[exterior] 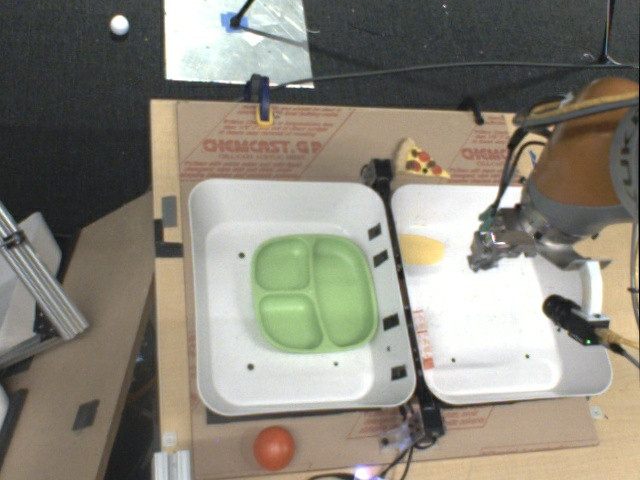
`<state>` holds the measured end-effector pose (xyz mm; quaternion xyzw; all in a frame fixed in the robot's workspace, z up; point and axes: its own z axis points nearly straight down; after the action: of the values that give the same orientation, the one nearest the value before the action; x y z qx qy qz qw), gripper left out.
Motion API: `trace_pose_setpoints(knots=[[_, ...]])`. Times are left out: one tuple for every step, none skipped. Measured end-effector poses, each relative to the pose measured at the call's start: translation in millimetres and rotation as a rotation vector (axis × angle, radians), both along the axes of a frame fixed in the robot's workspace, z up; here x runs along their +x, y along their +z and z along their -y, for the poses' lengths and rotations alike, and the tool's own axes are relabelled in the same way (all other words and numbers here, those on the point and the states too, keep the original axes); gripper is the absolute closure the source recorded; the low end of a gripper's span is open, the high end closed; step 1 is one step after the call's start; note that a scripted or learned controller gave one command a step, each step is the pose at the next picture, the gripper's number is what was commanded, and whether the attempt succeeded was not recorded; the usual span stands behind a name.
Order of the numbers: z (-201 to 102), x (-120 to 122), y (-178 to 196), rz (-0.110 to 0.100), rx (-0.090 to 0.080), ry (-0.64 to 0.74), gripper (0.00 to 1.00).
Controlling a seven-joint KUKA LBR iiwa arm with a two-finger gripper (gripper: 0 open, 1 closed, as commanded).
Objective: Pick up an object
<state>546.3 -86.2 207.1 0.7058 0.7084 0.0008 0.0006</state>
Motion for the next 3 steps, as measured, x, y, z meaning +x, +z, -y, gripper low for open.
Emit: trace_pose_setpoints(knots=[[-51.4, 20.4, 12.6, 0.001, 0.002, 0.006, 1.0], [-102.8, 44.9, 13.1, 0.002, 0.002, 0.007, 1.0], [-152.2, 46.4, 14.3, 0.0, 0.002, 0.006, 1.0]])
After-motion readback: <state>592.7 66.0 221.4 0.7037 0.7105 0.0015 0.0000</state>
